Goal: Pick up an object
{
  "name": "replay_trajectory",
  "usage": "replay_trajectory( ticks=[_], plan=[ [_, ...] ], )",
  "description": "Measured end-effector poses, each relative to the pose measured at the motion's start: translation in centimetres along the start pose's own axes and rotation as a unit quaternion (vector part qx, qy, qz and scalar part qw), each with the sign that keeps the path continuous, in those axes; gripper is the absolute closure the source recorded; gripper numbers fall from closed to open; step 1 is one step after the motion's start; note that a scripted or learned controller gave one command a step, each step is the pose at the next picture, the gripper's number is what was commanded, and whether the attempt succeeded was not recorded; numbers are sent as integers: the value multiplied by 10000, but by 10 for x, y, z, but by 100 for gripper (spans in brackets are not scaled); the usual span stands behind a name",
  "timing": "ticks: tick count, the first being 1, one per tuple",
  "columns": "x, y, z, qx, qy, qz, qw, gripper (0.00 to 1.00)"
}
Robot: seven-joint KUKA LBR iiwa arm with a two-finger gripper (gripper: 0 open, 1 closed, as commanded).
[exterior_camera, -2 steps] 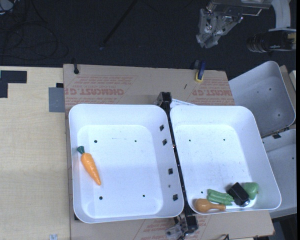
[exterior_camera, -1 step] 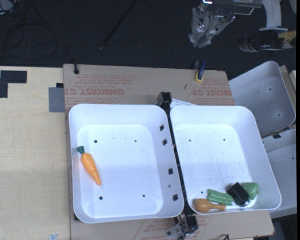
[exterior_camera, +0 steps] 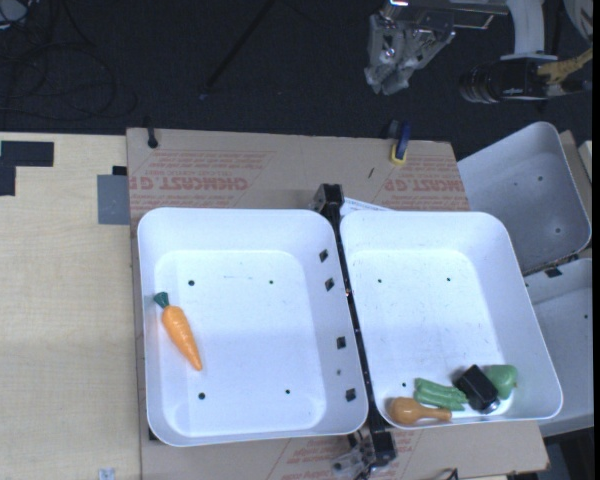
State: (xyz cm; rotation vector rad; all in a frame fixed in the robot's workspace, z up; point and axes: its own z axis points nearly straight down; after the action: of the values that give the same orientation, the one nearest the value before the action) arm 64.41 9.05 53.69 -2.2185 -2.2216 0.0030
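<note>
Camera view, slanted down over the tabletop (exterior_camera: 50, 298), read from your left: item one, the left bin (exterior_camera: 235, 230), shallow and white, holding a single toy carrot (exterior_camera: 181, 334) that lies flat against the bin's left wall, green stem end pointing up-frame, well apart from everything else and so the easiest candidate to approach from above. Item two, the black divider clips (exterior_camera: 338, 298) along the seam where the two bins meet, apparently there to keep the bins locked side by side. Item three, the right bin (exterior_camera: 430, 233), its contents crowded into the near right corner: an orange pear-shaped piece (exterior_camera: 417, 411), touching a green pod-like piece (exterior_camera: 440, 394), beside a black block (exterior_camera: 476, 387) that leans on a rounded green piece (exterior_camera: 502, 376); you would judge these harder to take singly, packed against the wall as they are. Item four, the claw (exterior_camera: 392, 63), hanging high above the back edge of the bench, clear of both bins, with nothing between its fingers; whether they are spread or pressed together you cannot tell from here. No object is yet lifted.
</note>
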Motion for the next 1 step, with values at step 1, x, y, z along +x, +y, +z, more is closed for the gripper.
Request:
replay_trajectory(
  ticks=[1],
  plan=[
    [13,0,0,-1,-2,4,10000,100]
  ],
)
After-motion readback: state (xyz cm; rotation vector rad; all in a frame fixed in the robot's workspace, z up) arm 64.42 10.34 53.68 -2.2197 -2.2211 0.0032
